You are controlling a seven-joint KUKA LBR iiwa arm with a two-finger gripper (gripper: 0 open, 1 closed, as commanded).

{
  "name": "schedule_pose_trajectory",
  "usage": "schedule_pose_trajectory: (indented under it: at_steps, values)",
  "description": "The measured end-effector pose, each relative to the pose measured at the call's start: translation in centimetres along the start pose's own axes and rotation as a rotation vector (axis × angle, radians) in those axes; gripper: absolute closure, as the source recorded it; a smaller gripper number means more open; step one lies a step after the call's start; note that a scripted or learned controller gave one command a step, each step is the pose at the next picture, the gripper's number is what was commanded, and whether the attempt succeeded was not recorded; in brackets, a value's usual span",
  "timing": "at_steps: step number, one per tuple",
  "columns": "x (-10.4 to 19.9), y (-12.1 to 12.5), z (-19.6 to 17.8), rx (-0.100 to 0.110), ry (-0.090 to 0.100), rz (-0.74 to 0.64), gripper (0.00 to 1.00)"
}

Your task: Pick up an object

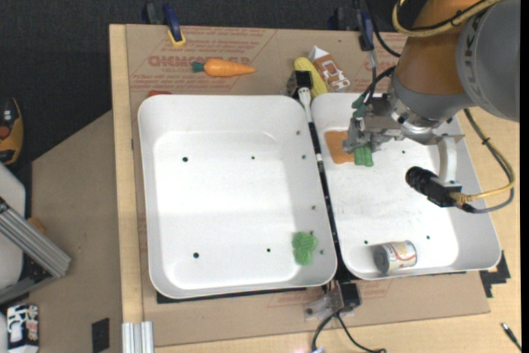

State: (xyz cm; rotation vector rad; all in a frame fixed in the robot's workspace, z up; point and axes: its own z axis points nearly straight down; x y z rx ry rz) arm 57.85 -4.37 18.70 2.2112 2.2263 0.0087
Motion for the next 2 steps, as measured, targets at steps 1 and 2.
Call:
schedule_pose_trajectory:
  at_steps: [1, 2]
  values:
    - [1.2, -0.9, -4.5, 0.000, -0.001, 0.005, 1.00]
    - [3.0, 2.0, -5.7, 0.001, -0.002, 0.004, 1.00]
